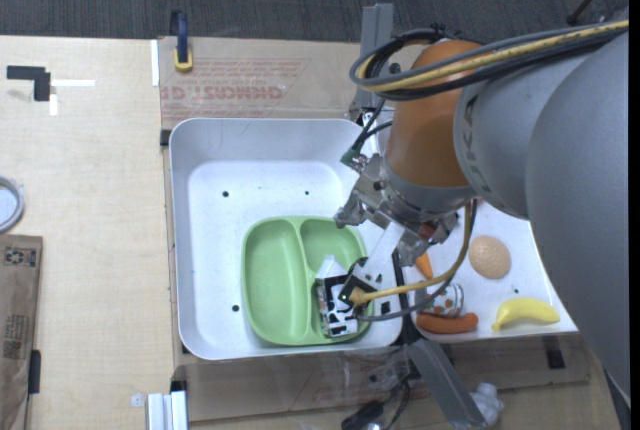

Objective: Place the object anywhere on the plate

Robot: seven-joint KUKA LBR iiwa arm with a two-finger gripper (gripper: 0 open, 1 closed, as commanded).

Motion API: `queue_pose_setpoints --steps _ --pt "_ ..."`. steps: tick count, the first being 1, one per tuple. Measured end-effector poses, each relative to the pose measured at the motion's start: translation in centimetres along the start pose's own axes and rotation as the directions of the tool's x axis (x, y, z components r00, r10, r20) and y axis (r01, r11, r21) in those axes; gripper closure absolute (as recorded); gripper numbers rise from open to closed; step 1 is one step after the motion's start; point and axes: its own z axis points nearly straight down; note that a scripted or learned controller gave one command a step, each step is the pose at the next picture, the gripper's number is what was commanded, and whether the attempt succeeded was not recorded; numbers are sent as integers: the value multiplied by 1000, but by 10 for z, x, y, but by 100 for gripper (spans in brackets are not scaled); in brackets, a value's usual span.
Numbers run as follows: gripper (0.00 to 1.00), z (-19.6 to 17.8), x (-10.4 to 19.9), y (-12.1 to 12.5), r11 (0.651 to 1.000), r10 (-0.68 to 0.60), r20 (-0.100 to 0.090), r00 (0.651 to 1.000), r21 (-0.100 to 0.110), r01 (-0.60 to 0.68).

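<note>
A light green plate with two compartments lies in the left white bin, near its front right corner. My gripper hangs low over the plate's right compartment, close to the plate's right rim. The wrist and arm above hide much of it, and I cannot make out any object in it. In the right bin lie a beige egg-shaped object, a yellow banana, a red sausage and a small orange carrot.
The arm covers most of the right bin. A blue and yellow clamp sits at the bench's back edge. A tape roll and a brown paper bag lie at far left.
</note>
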Motion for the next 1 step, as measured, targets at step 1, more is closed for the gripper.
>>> queue_pose_setpoints --steps 1 --pt "0 49 48 22 977 -215 1 977 0 215"
